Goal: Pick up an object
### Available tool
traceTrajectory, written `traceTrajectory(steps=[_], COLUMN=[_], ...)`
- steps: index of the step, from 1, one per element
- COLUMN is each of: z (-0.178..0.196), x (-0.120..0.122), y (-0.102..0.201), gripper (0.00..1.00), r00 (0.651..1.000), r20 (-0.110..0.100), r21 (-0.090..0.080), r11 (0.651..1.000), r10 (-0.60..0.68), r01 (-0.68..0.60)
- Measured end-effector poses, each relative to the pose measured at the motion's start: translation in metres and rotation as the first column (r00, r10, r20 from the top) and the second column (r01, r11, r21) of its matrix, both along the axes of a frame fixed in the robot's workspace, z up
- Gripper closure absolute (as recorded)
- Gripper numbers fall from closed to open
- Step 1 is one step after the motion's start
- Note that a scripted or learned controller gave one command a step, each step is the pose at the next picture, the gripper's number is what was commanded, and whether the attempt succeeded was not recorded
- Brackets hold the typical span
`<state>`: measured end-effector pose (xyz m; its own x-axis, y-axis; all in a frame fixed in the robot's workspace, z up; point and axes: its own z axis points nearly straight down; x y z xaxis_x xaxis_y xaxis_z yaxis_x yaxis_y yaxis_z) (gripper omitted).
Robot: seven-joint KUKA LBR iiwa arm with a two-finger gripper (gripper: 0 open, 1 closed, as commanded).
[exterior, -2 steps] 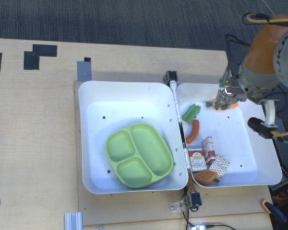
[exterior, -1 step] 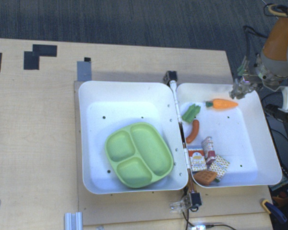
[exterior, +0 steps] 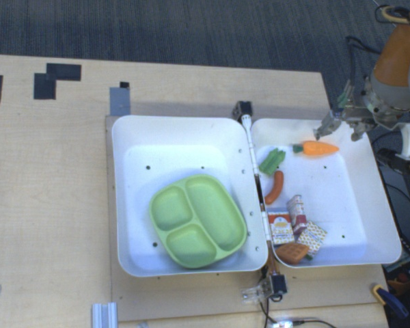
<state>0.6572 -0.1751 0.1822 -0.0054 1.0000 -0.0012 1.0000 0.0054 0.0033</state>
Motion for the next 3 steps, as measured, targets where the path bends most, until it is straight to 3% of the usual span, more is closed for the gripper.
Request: traceTrajectory(steps=[1, 2, 3], z=[-0.079, -0.063, -0.063], x=[0.013, 0.017, 0.017], y=[0.016, 0.019, 0.019], gripper=[0.0, 1.0, 0.0], r00=[1.0, 1.0, 1.0], r20=[0.009, 0.02, 0.019], r21=[-0.004, -0.001, -0.001], r11=[1.0, 1.0, 1.0], r10=[0.0, 0.008, 0.008], r01=[0.0, -0.008, -0.008])
